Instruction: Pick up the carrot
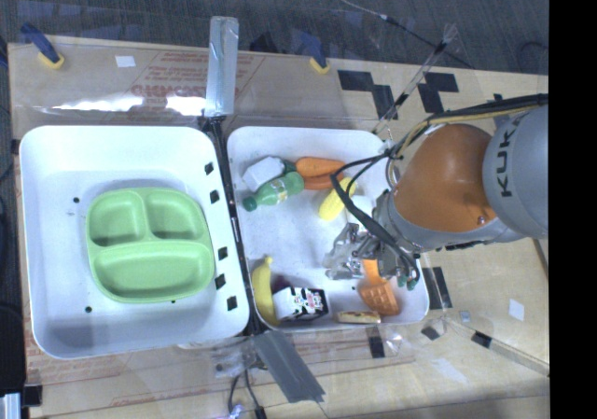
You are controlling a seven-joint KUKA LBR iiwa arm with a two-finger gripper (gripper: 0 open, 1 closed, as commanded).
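Low over the right white plastic bin (280,142), my fingers (350,257) hang, spread unclear; next, reach toward the tapered orange carrot (319,166).

one fixed overhead camera, looking down at a slant on the counter (84,81)

the single view sits above the scene and tilts slightly, so the far edge of the counter runs across the upper part of the frame and dark floor fills the strip above it. both white bins fit inside the picture: the left bin (37,221) takes the left half, the right bin (298,139) sits just right of centre, and their shared wall runs down the middle. the camera is near enough that the bins span most of the frame's width and height. the arm (457,179) enters from the right edge and covers the right bin's right side. there is no second view to overlap with.
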